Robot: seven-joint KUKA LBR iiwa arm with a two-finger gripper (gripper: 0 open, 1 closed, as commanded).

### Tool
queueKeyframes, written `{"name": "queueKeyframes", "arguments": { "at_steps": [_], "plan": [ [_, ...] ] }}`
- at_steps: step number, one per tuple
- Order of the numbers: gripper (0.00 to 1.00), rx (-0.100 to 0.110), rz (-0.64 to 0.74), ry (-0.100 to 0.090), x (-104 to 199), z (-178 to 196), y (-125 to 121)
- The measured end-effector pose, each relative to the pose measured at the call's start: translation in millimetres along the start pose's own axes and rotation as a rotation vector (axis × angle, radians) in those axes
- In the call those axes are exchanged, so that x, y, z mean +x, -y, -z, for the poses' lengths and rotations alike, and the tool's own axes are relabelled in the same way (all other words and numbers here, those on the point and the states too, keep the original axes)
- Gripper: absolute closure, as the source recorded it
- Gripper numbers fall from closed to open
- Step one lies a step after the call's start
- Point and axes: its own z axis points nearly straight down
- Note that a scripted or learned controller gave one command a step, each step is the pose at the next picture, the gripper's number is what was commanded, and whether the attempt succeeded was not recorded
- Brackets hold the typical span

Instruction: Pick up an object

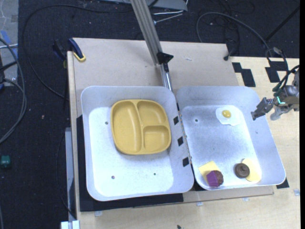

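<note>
Bench [119,66]: pale wood, bearing two shallow white bins side by side.

Left bin [95,175]: holds one yellow divided plate [141,127], three compartments, lying flat near the bin's upper middle; nothing shows on the plate.

Right bin [209,128]: holds the candidate objects; a fried-egg toy [227,116] near the far edge, white with a yellow yolk, flat; a purple lump [215,178] at the near edge, resting on a yellow slice [206,168]; a brown ring-shaped piece [242,171], doughnut-like, touching a second yellow slice [253,171] at the near right corner.

Gripper [259,109]: at the right rim of the right bin, beside the egg toy but apart from it; whether the pincer stands open or closed cannot be told at this size; nothing is seen between its tips.

Step in hand, as judged: approach, no object yet taken; task barely begun.

Advice on the step: the purple lump looks the best choice, being raised and rounded, so the tips have sides to close on; the egg toy is nearest yet flat, and a pinch is likely to slide over it; the brown piece is low and touches its slice, so two things may be caught at once; descend squarely over the chosen piece, tips straddling it, clear of the bin wall; lift straight up.
</note>
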Motion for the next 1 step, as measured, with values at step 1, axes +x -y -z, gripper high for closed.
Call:
{"name": "queueKeyframes", "arguments": {
  "at_steps": [1],
  "plan": [
    [0.0, -0.005, 0.001, 0.001, 0.0, 2.4, -1.2]
  ]
}}
